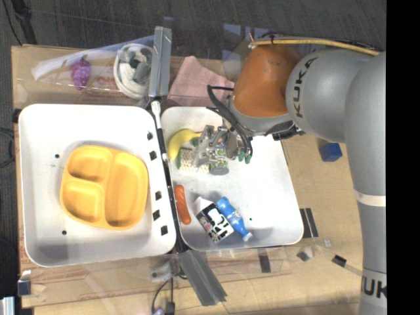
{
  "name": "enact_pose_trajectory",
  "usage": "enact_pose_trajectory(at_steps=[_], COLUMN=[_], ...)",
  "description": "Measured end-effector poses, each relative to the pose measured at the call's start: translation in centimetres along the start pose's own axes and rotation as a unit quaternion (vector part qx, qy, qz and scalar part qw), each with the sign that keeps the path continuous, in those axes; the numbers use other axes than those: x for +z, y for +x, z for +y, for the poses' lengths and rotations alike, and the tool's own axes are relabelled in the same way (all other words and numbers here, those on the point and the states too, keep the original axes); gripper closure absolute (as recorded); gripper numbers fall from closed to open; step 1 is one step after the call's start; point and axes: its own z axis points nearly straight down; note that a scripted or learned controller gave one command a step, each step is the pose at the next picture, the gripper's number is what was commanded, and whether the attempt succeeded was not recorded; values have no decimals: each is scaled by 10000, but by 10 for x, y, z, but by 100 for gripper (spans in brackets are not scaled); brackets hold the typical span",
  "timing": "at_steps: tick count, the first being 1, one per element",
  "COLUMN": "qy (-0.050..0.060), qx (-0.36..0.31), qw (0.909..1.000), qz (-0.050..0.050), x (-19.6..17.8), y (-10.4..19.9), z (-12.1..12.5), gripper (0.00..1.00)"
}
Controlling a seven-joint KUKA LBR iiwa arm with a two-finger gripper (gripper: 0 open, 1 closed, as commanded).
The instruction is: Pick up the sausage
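Camera view looks down at a slant on a brown bench (308, 176) that carries two shallow white bins side by side. The left bin (39, 176) holds a yellow divided plate (105, 186) with three compartments, lying near its middle. The right bin (275, 195) holds the rest: the sausage (182, 204), orange-red and slim, lies along the bin's left wall, close to the divider between the bins, well below the gripper. Just right of it sits a blue bottle (231, 216) with a black-and-white patterned object (214, 222) against it. A yellow banana-like fruit (180, 141) rests in the upper left part of this bin.

The grey arm (341, 97) reaches in from the right, its orange band (262, 77) above the wrist. The gripper (213, 153) hangs over the upper part of the right bin, just beside the yellow fruit and apart from the sausage; whether its fingers are parted or closed I cannot tell, as they blur into the clutter under them.

Beyond the bins, at the far edge of the bench, lie a clear plastic bag (72, 71) with a purple item (81, 73) inside, a coil of white cable (133, 71), and a pink cloth (193, 79). A blue block (331, 151) sits on the bench right of the bins. The floor (98, 5) behind is dark.
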Motion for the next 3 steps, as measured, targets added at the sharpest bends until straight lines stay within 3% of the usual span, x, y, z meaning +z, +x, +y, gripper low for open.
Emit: enact_pose_trajectory(at_steps=[1,2,3], qy=[4,0,7], qx=[76,-1781,-1621], qw=[10000,9840,9868], qz=[-37,-6,-36], x=[-138,-47,-127], y=[0,-25,-37], z=[23,11,-2], gripper=[100,100,100])
